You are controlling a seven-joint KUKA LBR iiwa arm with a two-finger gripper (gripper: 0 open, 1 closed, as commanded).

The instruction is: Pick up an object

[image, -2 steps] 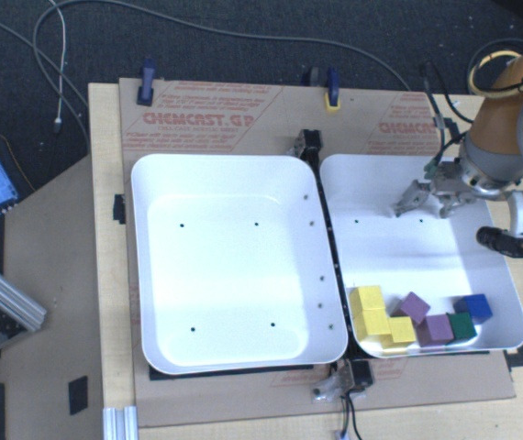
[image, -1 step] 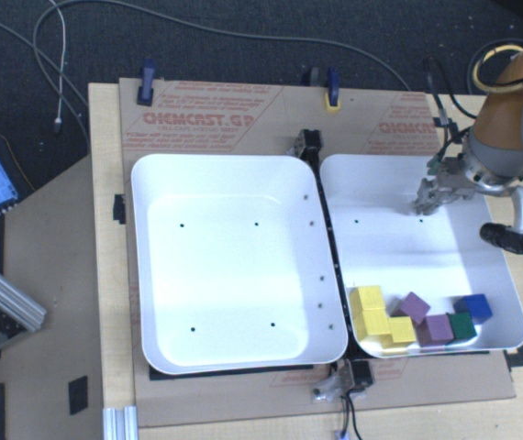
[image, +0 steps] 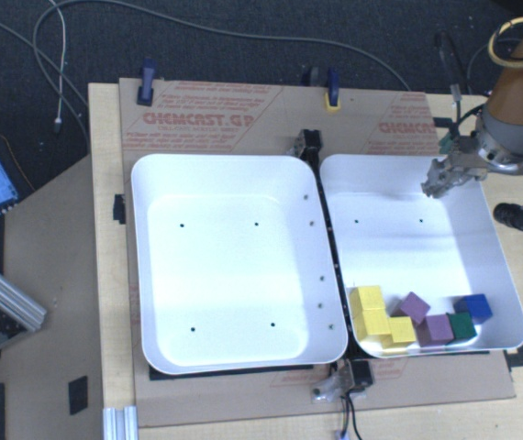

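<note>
Yellow blocks (image: 376,316) lie in the right bin's (image: 399,191) near corner; the fingers' (image: 434,186) state is unclear, far side.

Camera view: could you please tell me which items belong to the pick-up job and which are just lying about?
Job:
- gripper
- yellow foam blocks
- purple foam blocks
- green foam block
- blue foam block
- right white bin

Lying about:
- left white bin
- blue clamps
- grey cables

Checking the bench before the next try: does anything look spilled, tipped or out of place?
Nothing spilled. The blocks are all crowded into the near corner of the right bin, some touching or overlapping. The gripper sits over that bin's far end, away from them.
</note>
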